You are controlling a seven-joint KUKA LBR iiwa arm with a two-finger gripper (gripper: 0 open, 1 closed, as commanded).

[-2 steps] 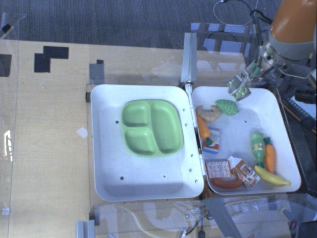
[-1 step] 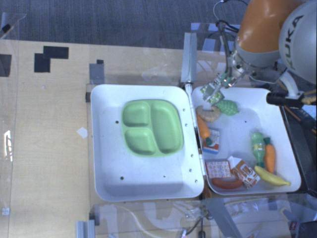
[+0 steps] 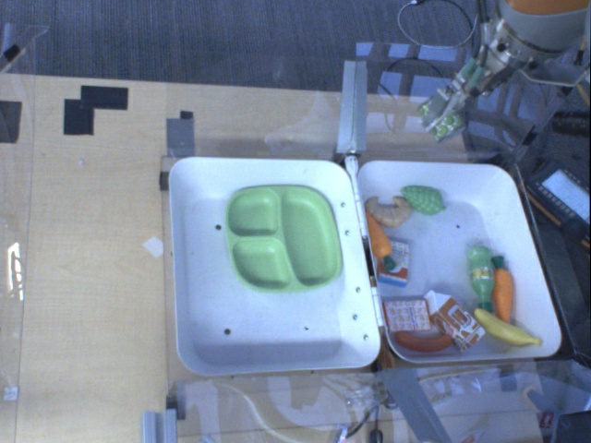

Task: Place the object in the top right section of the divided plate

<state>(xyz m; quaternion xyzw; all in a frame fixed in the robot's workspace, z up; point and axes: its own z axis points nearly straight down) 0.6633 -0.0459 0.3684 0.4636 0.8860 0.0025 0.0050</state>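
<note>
A light green divided plate lies in the left white bin, and nothing rests in any of its three sections. My gripper hangs above the bench beyond the far edge of the right bin, well off from the plate. Its greenish fingers stand slightly apart, open, with nothing between them. The loose objects are all in the right bin: a green leafy piece, a tan piece, an orange carrot and a small carton.
The right bin's near side also holds a green bottle, a second carrot, a banana, a red sausage and two small boxes. A metal divider post stands between the bins at the back.
</note>
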